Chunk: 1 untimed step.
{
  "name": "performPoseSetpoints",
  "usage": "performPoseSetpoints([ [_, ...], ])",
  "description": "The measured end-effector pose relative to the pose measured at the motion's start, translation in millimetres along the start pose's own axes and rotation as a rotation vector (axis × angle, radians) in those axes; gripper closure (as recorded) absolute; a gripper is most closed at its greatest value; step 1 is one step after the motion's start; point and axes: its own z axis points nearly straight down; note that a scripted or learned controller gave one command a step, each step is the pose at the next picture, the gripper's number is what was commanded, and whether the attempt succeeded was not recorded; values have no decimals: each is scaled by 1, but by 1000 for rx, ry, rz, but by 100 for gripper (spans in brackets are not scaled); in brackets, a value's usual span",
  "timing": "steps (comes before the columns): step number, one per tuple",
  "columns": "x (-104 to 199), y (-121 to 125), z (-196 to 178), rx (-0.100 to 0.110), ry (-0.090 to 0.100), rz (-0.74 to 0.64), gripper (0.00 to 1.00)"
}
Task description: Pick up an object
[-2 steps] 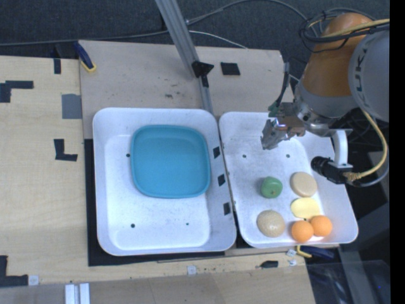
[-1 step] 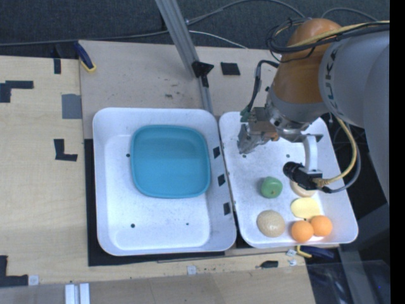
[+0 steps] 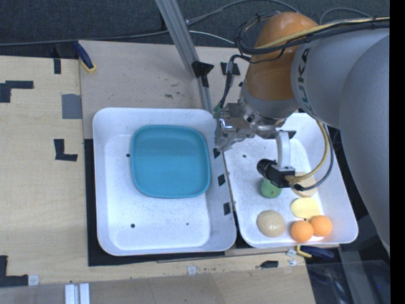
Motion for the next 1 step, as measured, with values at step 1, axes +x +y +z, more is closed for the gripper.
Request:
performPoseSetpoints([
  [1, 60, -7, 10, 1, 0, -1, 100],
])
